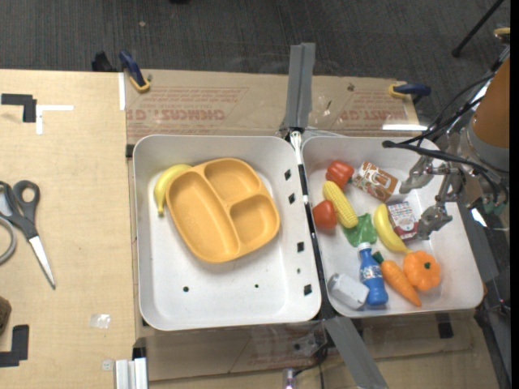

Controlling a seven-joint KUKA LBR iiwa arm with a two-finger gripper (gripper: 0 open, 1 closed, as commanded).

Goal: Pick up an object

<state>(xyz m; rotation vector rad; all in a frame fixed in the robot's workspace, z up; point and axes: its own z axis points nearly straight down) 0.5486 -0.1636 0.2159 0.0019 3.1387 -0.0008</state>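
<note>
camera view: gripper (pixel 431 200) hangs over the right bin (pixel 466 302), near its right wall, fingers spread apart and nothing between them. just below the fingertips and toward the bin's middle lies a small red-and-white packet (pixel 403 220), partly on a banana (pixel 386 232). the packet is the nearest thing to grab. further from the gripper in the same bin: corn cob (pixel 340 203), tomato (pixel 324 215), green piece (pixel 362 232), red pepper (pixel 339 172), snack box (pixel 375 181), blue bottle (pixel 372 276), carrot (pixel 400 282), small pumpkin (pixel 422 270), grey lump (pixel 348 291). left of that bin, the other bin (pixel 154 298) holds a divided orange plate (pixel 220 209) with a second banana (pixel 169 183) tucked against its far edge. scissors (pixel 28 221) lie on the bench, well left.

handling guess: packet looks light, thin, probably a bit slick and crinkly; sits tilted on the banana so it may slide. best to close across its short sides. the banana looks like stiff plastic, curved, an easier pinch at mid-body.
</note>
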